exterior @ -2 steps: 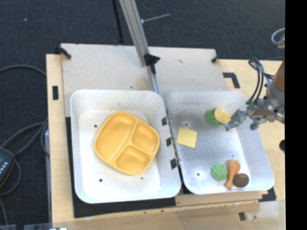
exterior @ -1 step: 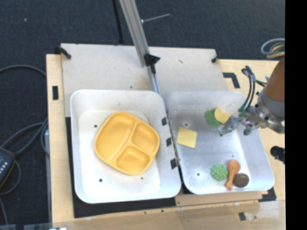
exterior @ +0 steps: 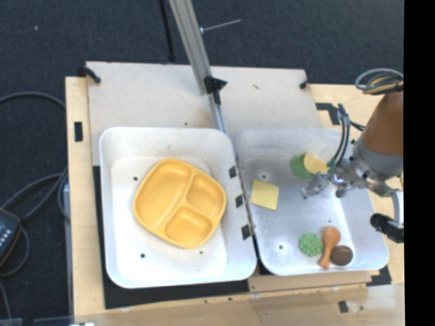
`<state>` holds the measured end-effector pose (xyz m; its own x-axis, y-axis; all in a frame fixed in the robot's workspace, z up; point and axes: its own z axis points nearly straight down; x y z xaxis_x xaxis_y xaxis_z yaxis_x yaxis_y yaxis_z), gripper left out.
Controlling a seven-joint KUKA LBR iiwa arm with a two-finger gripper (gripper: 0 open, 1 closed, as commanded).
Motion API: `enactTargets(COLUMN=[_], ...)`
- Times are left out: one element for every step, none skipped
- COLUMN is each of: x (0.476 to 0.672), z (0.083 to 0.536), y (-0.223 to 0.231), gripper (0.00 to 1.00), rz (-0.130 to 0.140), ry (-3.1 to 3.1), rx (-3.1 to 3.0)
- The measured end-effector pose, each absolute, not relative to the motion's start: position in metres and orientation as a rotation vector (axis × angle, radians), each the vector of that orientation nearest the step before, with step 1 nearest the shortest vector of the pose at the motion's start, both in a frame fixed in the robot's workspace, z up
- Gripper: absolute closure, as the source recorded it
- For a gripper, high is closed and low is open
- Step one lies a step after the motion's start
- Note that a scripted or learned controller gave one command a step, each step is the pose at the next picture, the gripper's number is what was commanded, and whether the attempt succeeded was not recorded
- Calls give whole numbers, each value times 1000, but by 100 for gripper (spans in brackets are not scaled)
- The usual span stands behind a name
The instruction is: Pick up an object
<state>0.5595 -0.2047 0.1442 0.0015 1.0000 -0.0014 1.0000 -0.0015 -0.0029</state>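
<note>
In the right bin (exterior: 285,148), my gripper (exterior: 325,187) hangs over the middle right with its two fingers spread apart and bare bin floor between them. Just up and left of it lies a green and yellow piece (exterior: 306,164), close to the left finger. A flat yellow square (exterior: 265,195) rests further left. Near the front edge sit a green knobbly piece (exterior: 310,244), a brown drumstick (exterior: 329,243) and a dark brown round piece (exterior: 342,255).
The left bin (exterior: 122,148) carries a yellow divided plate (exterior: 180,202). A slanted metal pole (exterior: 194,39) comes down from the top to the bins' shared back corner. The arm's orange band (exterior: 386,124) stands over the right bin's right side.
</note>
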Motion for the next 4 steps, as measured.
enactTargets(x=[561, 568, 568, 548], z=[159, 222, 202, 209], y=[-206, -204, -205, -160], gripper=[100, 100, 100, 100], rz=[-2, -5, 3, -1], ry=[-2221, -2231, -2223, -2228], rx=[-2230, -2224, -2221, -2217])
